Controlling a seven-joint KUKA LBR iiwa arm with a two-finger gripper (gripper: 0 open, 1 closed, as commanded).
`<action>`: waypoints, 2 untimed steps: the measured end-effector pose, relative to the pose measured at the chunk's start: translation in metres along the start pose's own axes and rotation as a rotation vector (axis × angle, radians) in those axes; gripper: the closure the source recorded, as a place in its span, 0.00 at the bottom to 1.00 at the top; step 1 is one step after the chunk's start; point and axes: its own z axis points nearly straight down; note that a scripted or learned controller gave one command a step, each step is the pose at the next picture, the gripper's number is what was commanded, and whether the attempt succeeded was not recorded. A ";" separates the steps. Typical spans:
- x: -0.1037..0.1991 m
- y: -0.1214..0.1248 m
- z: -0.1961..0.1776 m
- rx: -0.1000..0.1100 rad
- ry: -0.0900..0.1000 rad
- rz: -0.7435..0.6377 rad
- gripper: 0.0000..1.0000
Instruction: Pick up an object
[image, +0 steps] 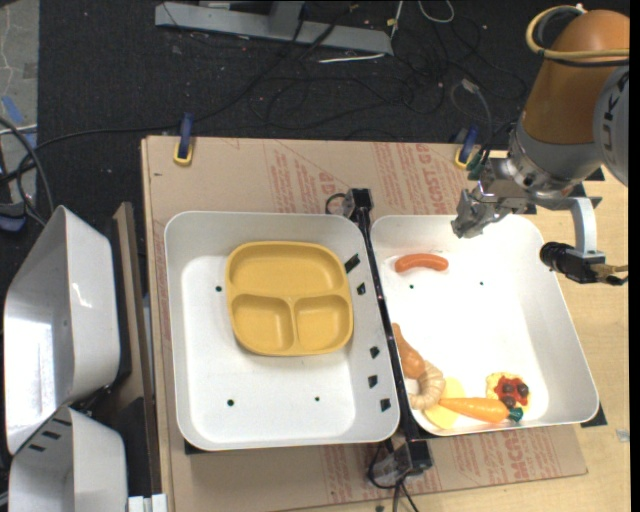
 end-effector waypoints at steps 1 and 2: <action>0.052 0.002 0.014 0.000 -0.001 0.001 1.00; 0.107 -0.004 0.008 -0.001 0.001 -0.002 1.00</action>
